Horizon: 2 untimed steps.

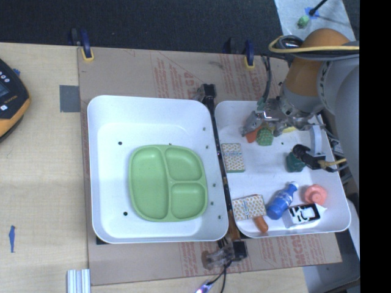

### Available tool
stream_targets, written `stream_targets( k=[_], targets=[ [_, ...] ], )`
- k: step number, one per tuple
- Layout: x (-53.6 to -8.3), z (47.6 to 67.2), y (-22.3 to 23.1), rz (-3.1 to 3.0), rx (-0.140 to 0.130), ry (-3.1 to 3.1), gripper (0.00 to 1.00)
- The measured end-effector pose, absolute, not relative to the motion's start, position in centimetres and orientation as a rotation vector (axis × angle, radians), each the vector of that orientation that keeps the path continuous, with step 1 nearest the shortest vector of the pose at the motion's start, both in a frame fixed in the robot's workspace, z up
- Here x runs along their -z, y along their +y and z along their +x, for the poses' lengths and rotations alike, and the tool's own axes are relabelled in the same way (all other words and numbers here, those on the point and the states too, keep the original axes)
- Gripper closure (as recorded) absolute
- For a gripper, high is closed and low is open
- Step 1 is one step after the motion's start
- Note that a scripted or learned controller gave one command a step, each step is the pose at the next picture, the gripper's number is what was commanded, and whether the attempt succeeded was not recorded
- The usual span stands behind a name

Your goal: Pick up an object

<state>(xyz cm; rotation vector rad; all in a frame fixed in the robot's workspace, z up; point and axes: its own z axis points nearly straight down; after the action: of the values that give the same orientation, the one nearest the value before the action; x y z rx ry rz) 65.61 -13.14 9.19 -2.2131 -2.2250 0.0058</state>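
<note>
My gripper point(259, 126) is low over the far part of the right bin point(278, 110). Directly under and in front of it lie a small orange-red piece point(251, 136) and a small green block point(265, 138), both touching or nearly touching the gripper's tip. The arm's body hides how the gripper meets them. Elsewhere in this bin lie a dark green object point(297, 160), a blue bottle point(280, 202), a pink piece point(316, 194), a black-and-white card point(303, 213), two patterned squares point(233, 157) point(248, 206) and an orange stub point(261, 225).
The left bin point(107, 121) holds a light green divided plate point(167, 182). The arm point(305, 81) with its orange band looms over the right bin's far right corner, and cables run beside it. A yellow-and-black device point(9, 99) sits at the bench's left edge.
</note>
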Motion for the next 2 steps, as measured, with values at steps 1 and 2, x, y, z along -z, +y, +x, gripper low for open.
stream_targets(
  k=[1, 2],
  targets=[
    [-9.2, 65.62, -9.54, -2.212, -0.006, -2.226, 0.0],
    [-9.19, 65.62, -9.69, -2.215, -0.006, -2.224, 0.0]
  ],
)
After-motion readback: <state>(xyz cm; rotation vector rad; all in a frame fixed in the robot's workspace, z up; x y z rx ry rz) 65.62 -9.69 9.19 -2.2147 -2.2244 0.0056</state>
